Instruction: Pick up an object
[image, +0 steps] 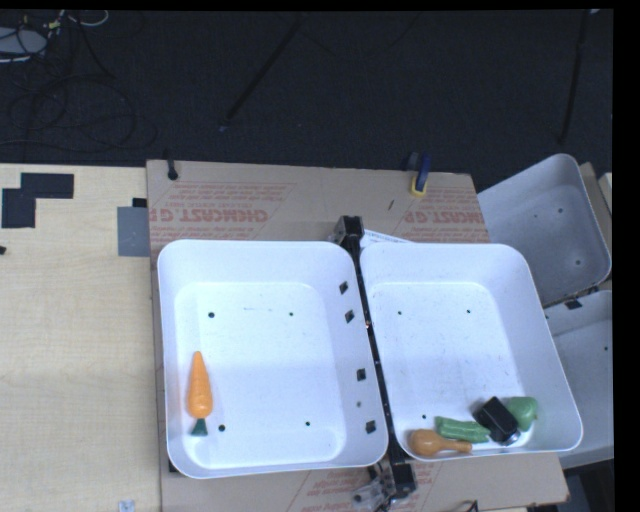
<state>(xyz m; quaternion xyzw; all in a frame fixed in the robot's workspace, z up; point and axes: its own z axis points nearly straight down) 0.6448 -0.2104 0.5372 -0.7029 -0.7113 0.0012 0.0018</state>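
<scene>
Candidate objs: toy carrot (199, 386) lies alone at front-left of left bin (250, 262); in right bin (450, 262) a black block (497, 419), green piece (522, 408), green pod (461, 430) and orange-tan gourd shape (436, 443) are bunched tight vs the front wall. Likely failure: a grab into that cluster pinches two items or knocks against the wall bc things touch and sit in the corner; carrot, near its own wall, is the safer pick. Gripper state: cannot tell; bins sit on cardboard sheet (300, 205) over pale wood bench (70, 330), dark floor w/ cables behind.

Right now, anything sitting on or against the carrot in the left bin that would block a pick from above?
Nothing visible does. The carrot lies alone near the left wall of the left bin, top fully exposed. The other toys, a black block and green pieces, are clustered in the right bin.
</scene>
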